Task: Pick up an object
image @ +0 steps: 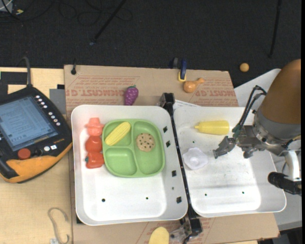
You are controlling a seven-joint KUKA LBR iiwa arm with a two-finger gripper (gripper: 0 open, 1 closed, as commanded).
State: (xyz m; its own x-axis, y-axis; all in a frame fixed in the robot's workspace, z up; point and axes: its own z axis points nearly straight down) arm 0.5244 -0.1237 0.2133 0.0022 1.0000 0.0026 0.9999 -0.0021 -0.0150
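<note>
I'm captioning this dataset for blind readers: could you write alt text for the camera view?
A grey robot arm's gripper hovers over the right bin, between a yellow bottle and a clear cup. The left bin holds a green tray with corn and a cookie, beside a red figure.

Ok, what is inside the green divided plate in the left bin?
The green divided plate holds a corn cob in its upper-left compartment and a cookie in its upper-right one. What lies beneath those two is covered.

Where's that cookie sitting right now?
The cookie lies in the green tray's upper right compartment, in the left bin, beside the corn.
</note>
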